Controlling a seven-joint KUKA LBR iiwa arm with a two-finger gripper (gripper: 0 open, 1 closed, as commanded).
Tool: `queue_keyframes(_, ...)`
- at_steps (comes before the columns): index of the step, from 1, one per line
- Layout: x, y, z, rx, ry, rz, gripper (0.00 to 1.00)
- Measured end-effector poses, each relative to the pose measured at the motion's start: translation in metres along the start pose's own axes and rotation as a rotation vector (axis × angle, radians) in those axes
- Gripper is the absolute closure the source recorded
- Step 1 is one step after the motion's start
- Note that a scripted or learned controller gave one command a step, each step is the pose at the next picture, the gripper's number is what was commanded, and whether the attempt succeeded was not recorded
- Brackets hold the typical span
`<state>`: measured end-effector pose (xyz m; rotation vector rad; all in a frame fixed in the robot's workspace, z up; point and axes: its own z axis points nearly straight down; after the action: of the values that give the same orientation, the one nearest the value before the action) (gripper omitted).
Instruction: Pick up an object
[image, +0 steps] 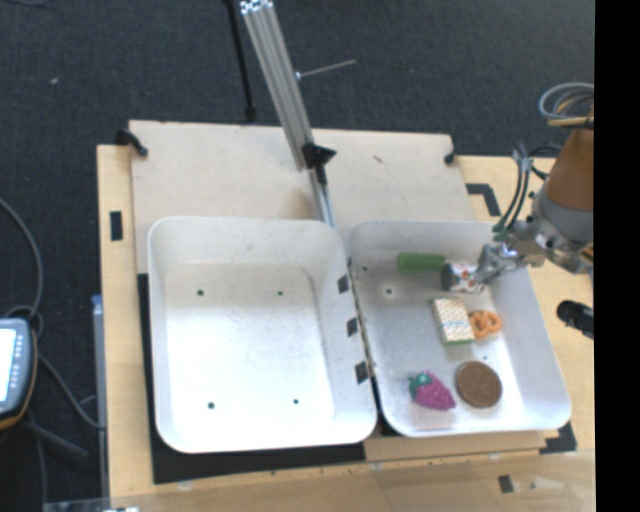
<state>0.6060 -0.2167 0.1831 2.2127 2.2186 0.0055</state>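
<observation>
The right bin (530, 330) holds a green cylinder (421, 262) near its back, a small white and red object (461, 276) beside it, a pale patterned block (453, 320), an orange ring-shaped piece (486, 323), a brown disc (479, 384) and a magenta berry-like toy with a green top (432, 391). My gripper (492, 262) hangs over the bin's far right part, right next to the small white and red object. The arm's orange band (572, 175) rises behind it. Whether anything sits between the fingers cannot be made out.
The left bin (245, 330) lies beside the right one. A slanted aluminium bar (285, 85) rises from a clamp behind the bins. A handheld device (12, 365) and cables lie off the bench at the left.
</observation>
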Motion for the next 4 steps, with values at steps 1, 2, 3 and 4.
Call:
queue_keyframes(1,-0.005,0.010,-0.062,-0.001,-0.001,-0.001,1.00)
queue_keyframes(2,-0.006,0.011,-0.074,0.005,0.002,-0.005,1.00)
queue_keyframes(3,0.044,0.021,-0.083,0.004,0.003,-0.004,1.00)
queue_keyframes(4,0.090,0.026,-0.071,0.008,0.003,-0.003,1.00)
